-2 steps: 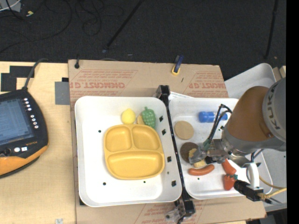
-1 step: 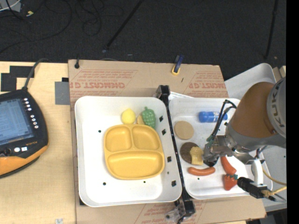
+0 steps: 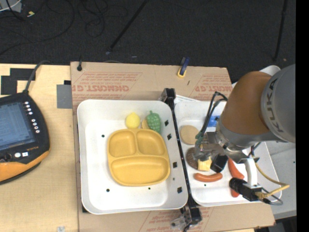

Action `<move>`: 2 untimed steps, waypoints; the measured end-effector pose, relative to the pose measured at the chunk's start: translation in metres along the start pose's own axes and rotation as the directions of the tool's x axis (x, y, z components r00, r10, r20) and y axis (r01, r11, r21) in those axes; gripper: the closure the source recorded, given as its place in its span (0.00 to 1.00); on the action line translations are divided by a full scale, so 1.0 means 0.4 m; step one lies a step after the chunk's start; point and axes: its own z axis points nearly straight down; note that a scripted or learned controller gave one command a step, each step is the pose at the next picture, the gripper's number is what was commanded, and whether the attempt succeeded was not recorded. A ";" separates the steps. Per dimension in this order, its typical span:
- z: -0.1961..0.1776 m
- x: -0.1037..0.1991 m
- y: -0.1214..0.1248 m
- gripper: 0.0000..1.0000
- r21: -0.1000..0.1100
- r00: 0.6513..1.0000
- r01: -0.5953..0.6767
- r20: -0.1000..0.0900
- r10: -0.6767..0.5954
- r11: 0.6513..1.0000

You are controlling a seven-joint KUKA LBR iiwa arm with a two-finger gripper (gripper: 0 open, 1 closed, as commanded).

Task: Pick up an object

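Over the right bin [image 3: 270,178], crowded against its left wall, the gripper [image 3: 208,154] hangs just above a yellow block [image 3: 204,165], finger state unreadable, with a sausage [image 3: 208,177] just beside it.

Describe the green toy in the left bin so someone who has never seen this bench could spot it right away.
Start at the left white bin, which holds a yellow divided plate. Just above the plate's top edge sit two small toys side by side. The green toy is the right-hand one, bumpy and dark green, nearest the divider between the bins, unlike the smooth round yellow toy beside it.
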 end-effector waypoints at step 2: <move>-0.331 0.011 -0.065 1.00 0.006 1.000 -0.005 0.004 0.005 1.000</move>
